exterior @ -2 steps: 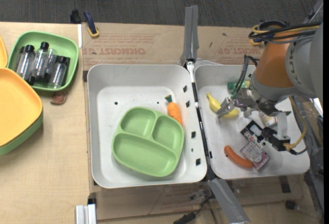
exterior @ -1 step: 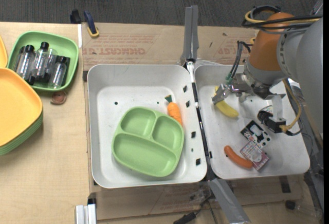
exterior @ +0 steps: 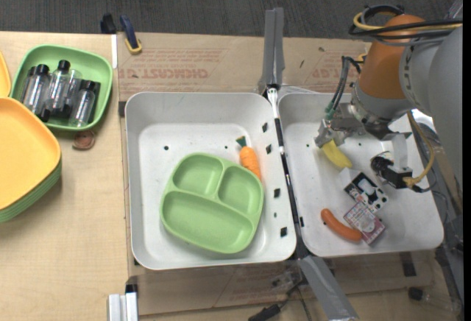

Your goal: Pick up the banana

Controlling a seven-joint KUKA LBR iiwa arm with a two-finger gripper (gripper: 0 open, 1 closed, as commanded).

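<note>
While my hand [exterior: 333,137] sat low over the banana [exterior: 336,155] in the right bin [exterior: 412,235], I couldn't tell whether it was gripping or just touching the upper end. Risk as I judged it: the banana was a smooth, curved yellow shape, so an off-centre pinch could roll it out, or nudge it toward the small printed packet [exterior: 363,219] and the glossy orange sausage-like piece [exterior: 341,224] nearby. The bin floor looked slick white plastic.

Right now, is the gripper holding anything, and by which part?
Cannot tell. The gripper sits right over the upper end of the banana in the right bin, but a real hold isn't visible.
</note>
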